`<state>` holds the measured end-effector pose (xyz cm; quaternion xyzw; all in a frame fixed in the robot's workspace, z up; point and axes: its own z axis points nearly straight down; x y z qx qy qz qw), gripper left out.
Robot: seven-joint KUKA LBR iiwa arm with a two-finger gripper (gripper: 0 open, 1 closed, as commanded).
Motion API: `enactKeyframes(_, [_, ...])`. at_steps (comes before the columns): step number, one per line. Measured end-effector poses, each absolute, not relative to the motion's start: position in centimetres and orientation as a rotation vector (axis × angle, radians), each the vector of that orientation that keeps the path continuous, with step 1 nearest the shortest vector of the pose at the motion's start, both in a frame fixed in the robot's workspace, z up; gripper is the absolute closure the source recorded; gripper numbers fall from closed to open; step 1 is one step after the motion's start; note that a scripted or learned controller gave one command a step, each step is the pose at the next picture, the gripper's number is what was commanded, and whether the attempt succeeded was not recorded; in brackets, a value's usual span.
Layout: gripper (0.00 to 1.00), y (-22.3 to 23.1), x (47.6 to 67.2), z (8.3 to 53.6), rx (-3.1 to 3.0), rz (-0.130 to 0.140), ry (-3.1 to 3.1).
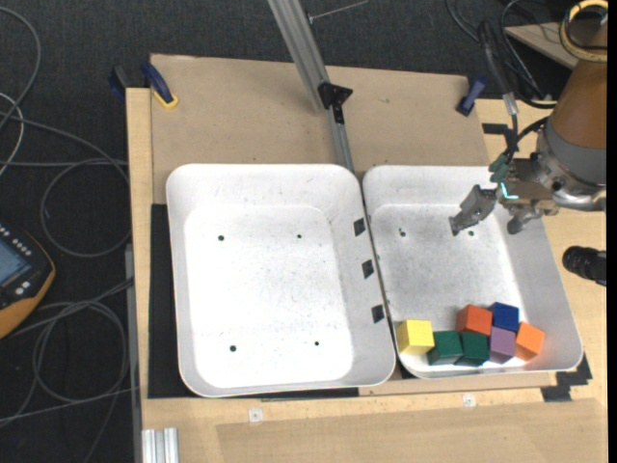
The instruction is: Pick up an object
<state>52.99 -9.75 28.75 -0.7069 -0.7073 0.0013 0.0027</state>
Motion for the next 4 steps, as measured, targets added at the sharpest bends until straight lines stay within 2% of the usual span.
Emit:
enactKeyframes(1, [0.0,-9.8,53.1,29.0,-2.221,-0.001,-2.221])
enactKeyframes(2, [0.0,-9.4,53.4,24.6,-2.218,0.005,-2.217])
enactKeyframes(4, [0.0,-10.9,53.1,12.7,-2.218,0.007,-2.214])
